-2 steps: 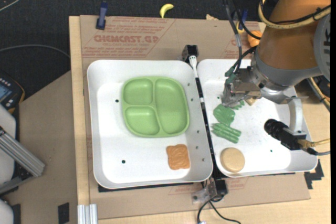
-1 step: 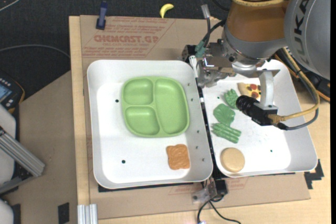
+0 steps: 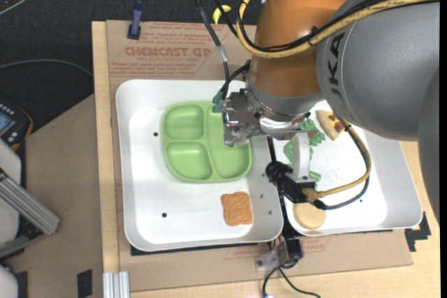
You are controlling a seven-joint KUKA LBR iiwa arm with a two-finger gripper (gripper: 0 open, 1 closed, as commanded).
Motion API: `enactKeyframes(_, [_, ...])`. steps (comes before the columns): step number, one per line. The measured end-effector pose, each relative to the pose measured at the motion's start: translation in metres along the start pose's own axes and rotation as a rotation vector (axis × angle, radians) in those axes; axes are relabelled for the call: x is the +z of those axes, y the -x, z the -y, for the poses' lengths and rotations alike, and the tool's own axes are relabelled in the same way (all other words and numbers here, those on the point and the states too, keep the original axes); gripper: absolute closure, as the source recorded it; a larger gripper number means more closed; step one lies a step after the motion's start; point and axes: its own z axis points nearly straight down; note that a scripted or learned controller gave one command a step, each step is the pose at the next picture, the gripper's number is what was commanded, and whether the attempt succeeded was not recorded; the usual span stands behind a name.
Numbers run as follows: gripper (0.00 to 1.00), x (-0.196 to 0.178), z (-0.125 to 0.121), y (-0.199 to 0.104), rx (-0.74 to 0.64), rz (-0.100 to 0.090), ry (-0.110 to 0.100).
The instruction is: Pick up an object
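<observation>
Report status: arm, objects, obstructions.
Gripper low over the green tray's right edge, nothing seen held. Orange waffle loose in left bin. Arm covers much of right bin.

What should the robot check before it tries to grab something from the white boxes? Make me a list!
1. Something to pick in the left white bin: ok, a green divided plastic tray and an orange waffle-shaped toy lie there.
2. Waffle toy apart from the tray: ok.
3. Gripper placement: ok, it sits over the tray's right edge.
4. Fingers open or shut: cannot tell.
5. Anything held: cannot tell.
6. Right white bin: cannot tell, the arm hides much of it; a round tan piece lies at its near corner.
</observation>
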Motion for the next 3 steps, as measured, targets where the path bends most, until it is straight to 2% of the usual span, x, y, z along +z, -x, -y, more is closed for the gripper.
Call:
enactKeyframes(1, [1.00,-0.119,0.017,0.025,0.007,-0.002,0.024])
enactKeyframes(2, [1.00,-0.052,0.033,0.016,0.008,0.003,0.000])
enactKeyframes(3, [1.00,-0.117,0.035,0.120,0.019,0.004,0.018])
